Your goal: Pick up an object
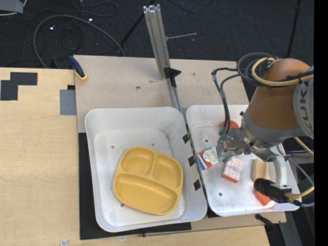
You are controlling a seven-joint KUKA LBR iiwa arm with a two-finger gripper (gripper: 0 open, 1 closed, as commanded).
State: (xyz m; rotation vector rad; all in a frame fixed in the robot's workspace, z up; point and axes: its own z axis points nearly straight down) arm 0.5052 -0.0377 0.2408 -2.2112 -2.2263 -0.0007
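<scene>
Arm covers the right bin (tool's state hidden); carton and packet beside it.

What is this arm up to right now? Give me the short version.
The grey arm with the orange band reaches over the right white bin. Its gripper sits low among the items there, next to a small blue, white and red packet and a small red and white carton. Nothing shows between its fingers, so no pick is confirmed. The left white bin holds a yellow divided plastic plate, untouched.
</scene>
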